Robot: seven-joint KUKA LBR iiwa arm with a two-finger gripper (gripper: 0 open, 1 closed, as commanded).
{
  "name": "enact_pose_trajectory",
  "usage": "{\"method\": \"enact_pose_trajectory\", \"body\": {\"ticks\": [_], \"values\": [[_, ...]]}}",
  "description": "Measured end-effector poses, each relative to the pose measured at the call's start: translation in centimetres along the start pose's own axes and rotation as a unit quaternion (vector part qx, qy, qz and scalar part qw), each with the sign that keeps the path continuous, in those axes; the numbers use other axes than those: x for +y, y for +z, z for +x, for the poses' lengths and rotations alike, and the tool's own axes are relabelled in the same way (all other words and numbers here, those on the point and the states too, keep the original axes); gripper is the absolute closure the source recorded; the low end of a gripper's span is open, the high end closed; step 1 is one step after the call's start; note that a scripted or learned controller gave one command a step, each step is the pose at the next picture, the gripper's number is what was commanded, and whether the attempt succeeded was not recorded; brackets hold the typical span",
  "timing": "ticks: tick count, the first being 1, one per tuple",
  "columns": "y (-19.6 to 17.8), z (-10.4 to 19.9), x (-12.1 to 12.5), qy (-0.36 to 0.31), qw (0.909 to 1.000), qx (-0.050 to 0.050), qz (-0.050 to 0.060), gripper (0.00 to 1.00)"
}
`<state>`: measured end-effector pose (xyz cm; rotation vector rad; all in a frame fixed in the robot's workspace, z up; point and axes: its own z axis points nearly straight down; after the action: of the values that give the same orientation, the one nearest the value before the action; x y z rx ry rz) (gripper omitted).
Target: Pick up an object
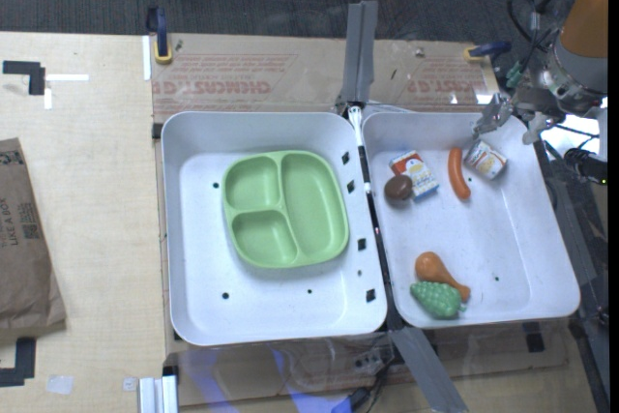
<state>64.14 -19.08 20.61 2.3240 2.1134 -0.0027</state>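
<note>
two white bins side by side on my bench; the left bin (184,237) carries a green divided plate (287,206) w/ three compartments, lying flat near the bin's middle. the right bin (513,247) holds the small stuff. my arm (590,24) comes in from the right, orange band up top, and my gripper (511,119) sits over the far right corner of the right bin, fingers spread apart, nothing clamped between them. just below it lies a small white can (486,161), tilted on its side, v close to the fingertips but can't tell if touching. left of the can is an orange sausage (458,174), then a small carton (414,175) w/ a brown ball (397,190) touching its left side. near the front edge: a chicken drumstick (441,271) and a green corn cob (436,299) right against it
</note>
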Motion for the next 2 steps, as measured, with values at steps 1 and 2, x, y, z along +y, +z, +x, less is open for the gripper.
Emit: {"method": "enact_pose_trajectory", "body": {"ticks": [1, 2], "values": [[11.3, 0.9, 1.8, 0.000, 1.0000, 0.000, -0.002, 0.00], [11.3, -0.1, -0.7, -0.024, 0.9997, 0.000, -0.001, 0.00]]}}
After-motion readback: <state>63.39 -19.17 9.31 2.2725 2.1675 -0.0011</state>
